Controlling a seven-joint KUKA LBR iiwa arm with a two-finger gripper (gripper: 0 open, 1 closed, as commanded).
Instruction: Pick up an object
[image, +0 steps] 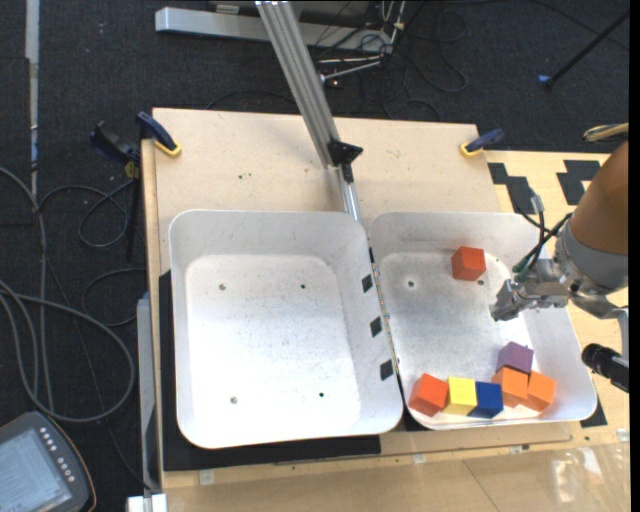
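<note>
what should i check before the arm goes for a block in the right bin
1. Gripper over the right bin, not the left bin: ok.
2. Nothing between its fingers: cannot tell.
3. Lone orange block stands apart from the others, up-left of the gripper: ok.
4. Purple block free of neighbours: not ok, it touches the cluster.
5. Yellow block and blue block packed in a row by the front wall: not ok.

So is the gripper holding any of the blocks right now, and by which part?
Nothing is held. The gripper hangs over the right white bin, apart from the lone orange-red cube and the blocks clustered below.
</note>
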